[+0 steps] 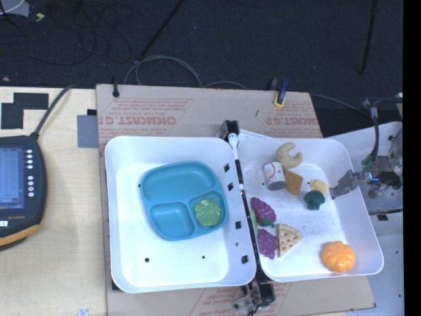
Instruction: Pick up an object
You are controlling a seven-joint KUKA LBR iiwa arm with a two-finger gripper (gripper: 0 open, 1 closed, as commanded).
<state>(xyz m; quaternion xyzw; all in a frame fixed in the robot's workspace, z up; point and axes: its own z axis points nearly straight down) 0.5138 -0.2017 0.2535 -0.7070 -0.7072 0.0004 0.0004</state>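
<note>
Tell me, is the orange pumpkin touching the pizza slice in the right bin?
Apart. The camera view shows bare white bin floor between the orange pumpkin and the pizza slice.

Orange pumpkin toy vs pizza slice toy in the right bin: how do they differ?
The orange pumpkin is round, plain orange, and sits alone near the right bin's front right corner. The pizza slice is a flat wedge, pale with red spots and a tan crust, and lies against the purple grapes near the divider. Both are toy foods resting in that bin.
</note>
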